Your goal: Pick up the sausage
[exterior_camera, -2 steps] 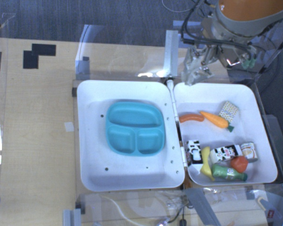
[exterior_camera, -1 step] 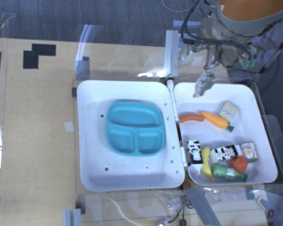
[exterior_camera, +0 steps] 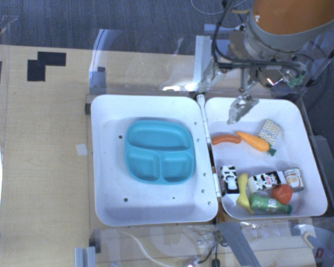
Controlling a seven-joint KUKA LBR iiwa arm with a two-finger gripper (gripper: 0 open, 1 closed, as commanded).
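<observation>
The sausage [exterior_camera: 226,139] is a short orange-red link lying flat near the left wall of the right bin [exterior_camera: 306,128]. An orange carrot [exterior_camera: 254,141] lies just to its right, almost touching its end. My gripper [exterior_camera: 238,111] hangs above the bin's back half, up and slightly right of the sausage, and clear of it. Nothing shows between its fingers.
The left bin [exterior_camera: 108,204] holds a blue divided plate [exterior_camera: 158,151]. In the right bin lie a patterned sachet [exterior_camera: 270,131], a black-and-white carton [exterior_camera: 228,180], a banana [exterior_camera: 242,192], a milk box [exterior_camera: 266,180], a tomato [exterior_camera: 282,193], a green bottle [exterior_camera: 269,204] and a small can [exterior_camera: 293,178].
</observation>
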